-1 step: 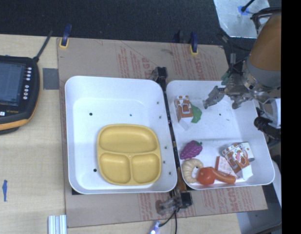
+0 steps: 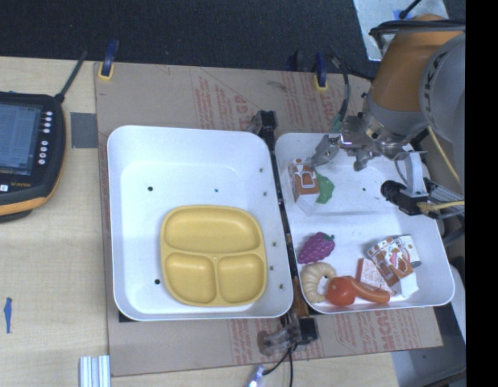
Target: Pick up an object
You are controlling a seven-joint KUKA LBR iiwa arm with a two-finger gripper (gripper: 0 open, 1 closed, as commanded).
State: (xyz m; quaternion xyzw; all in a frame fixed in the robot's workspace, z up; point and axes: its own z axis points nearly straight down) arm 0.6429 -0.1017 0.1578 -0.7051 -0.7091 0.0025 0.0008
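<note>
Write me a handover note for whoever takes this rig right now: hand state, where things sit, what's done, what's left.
Hand: low over the far end of the right bin, beside the small carton and green piece; grip state unclear, nothing seen held.
Right bin also holds grapes, a bagel, a tomato, a carrot and a snack pack.
Left bin: yellow tray.
Done: no pick confirmed.
Left: grasp one item and lift.

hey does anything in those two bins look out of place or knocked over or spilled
Nothing stands out. The yellow divided tray lies flat in the left bin. In the right bin, the purple grapes, tomato and snack packet lie loose but inside its walls; nothing looks spilled or broken.
</note>
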